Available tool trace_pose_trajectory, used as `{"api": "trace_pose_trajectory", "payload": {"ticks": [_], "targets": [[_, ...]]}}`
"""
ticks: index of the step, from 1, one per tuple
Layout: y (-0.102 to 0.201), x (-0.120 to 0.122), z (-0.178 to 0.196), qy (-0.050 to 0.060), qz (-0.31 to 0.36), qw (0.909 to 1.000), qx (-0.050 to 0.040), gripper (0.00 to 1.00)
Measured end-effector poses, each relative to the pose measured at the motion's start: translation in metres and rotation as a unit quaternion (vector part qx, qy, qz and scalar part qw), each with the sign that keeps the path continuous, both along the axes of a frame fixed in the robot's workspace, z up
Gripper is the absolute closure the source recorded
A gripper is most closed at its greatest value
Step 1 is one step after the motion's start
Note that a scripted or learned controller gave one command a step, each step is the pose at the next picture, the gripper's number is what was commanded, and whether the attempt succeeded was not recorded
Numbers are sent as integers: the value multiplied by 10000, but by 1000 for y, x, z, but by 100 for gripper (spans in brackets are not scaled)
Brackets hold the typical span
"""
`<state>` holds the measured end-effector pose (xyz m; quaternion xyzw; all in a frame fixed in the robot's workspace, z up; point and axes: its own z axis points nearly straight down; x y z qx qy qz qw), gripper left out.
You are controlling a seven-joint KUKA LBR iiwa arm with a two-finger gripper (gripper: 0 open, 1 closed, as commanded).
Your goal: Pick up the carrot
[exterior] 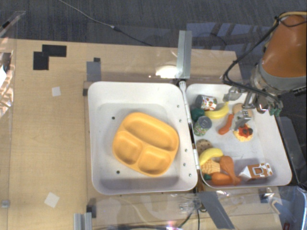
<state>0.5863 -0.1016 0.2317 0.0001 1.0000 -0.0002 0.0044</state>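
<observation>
The claw [245, 115] hangs low over the upper middle of the right bin [283, 150]; whether its fingers are parted cannot be told, and nothing is seen between them. The carrot [227, 167] lies at the bin's near edge, crowded by a banana [210, 155], a small carton [258, 171] and other toy food. The left bin [100, 128] carries a yellow divided tray [145, 143] with bare white room around it. The wooden surface [43, 138] stretches open to the left.
</observation>
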Motion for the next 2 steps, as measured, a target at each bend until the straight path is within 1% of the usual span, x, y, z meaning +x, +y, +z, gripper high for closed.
{"api": "trace_pose_trajectory", "payload": {"ticks": [1, 2], "targets": [[-2, -36, -108, -18, 1494, 9888, -21, 0], [-28, 14, -125, -8, 875, 9962, -5, 0]]}}
